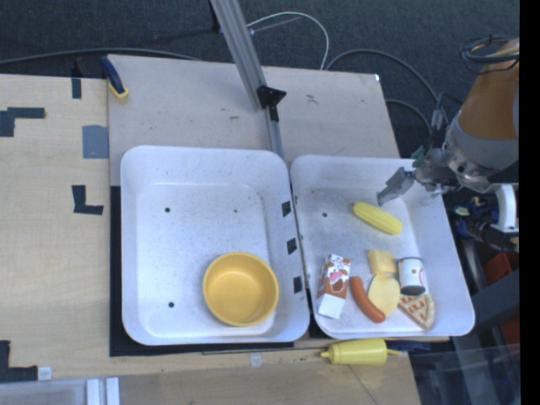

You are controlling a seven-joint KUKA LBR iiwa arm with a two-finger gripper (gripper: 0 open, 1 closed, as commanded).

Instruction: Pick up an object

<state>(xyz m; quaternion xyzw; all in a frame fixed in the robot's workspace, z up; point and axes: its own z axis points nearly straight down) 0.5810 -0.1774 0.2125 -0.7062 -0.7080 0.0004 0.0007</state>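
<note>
The gripper point(395, 186) hangs over the upper right part of the right bin point(321, 175), close to that bin's right rim, with nothing between its fingers; whether they are spread or closed cannot be told at this angle. The arm point(489, 112), grey with its orange band, comes in from the right edge of the view above the bin's corner.

Just below and left of the gripper lies a yellow corn cob point(377, 218), slanting down to the right, apart from everything else, with bare white floor all around it. The upper left of this bin is open floor.

The rest crowds the bin's lower half: a small carton point(335, 281) with red print, a red sausage point(366, 299) just beside it, a pale yellow cheese piece point(383, 292) touching or overlapping the sausage, a small can point(411, 274) with a red label, and a pizza slice point(417, 310) near the lower right rim.

The left bin point(169, 175) holds a yellow bowl point(240, 288), upright near its lower right corner, with wide open floor elsewhere.

A yellow mustard bottle point(358, 352) lies on the bench just outside the right bin's front rim. A grey pole point(245, 53) slants down to the seam between the bins.
</note>
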